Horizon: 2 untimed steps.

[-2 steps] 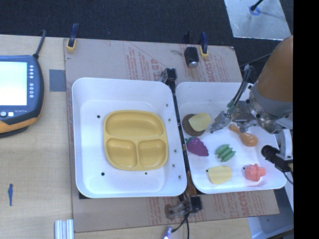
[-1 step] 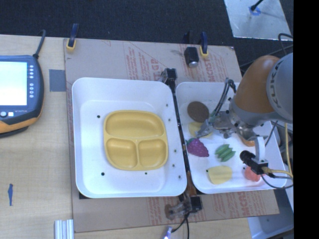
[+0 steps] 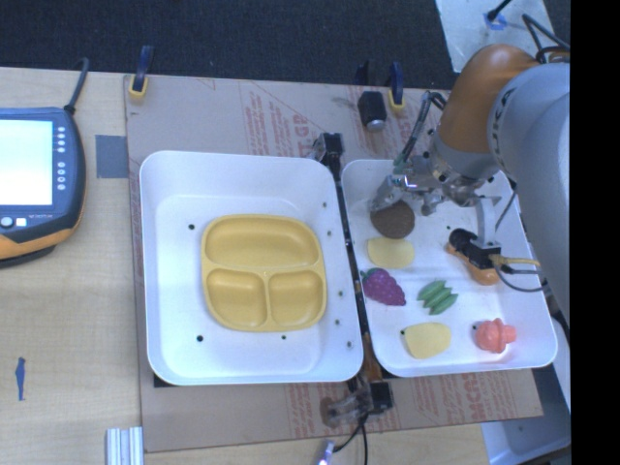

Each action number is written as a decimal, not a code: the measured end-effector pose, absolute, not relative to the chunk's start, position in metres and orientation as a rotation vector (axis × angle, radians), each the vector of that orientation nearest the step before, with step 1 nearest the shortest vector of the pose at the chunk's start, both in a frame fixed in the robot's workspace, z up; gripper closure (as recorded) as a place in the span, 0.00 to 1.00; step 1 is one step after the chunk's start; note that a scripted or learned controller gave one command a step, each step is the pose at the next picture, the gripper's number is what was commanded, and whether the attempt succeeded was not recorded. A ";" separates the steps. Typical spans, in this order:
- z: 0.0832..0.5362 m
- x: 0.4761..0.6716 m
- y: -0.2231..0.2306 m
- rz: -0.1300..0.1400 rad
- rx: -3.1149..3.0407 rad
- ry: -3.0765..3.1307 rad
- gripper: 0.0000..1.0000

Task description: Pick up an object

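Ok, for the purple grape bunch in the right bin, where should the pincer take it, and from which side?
Take the purple grape bunch across its narrower width, coming straight down. It lies flat, elongated at a slant, near the right bin wall on the yellow tray's side; closing across the short axis keeps both fingers away from that wall and the pale yellow piece above.

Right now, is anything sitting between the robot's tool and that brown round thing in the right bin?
Nothing visible does. The tool hangs right over the brown round piece at the far end of the right bin. The pale yellow piece and purple grapes lie nearer the camera, off to the side of it.
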<state>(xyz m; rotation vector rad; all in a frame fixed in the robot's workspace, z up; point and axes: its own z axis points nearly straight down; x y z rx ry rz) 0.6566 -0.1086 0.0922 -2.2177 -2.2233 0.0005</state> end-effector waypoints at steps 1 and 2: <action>0.092 0.644 -0.098 0.004 -2.214 -2.224 0.00; 0.104 0.645 -0.099 0.002 -2.215 -2.227 1.00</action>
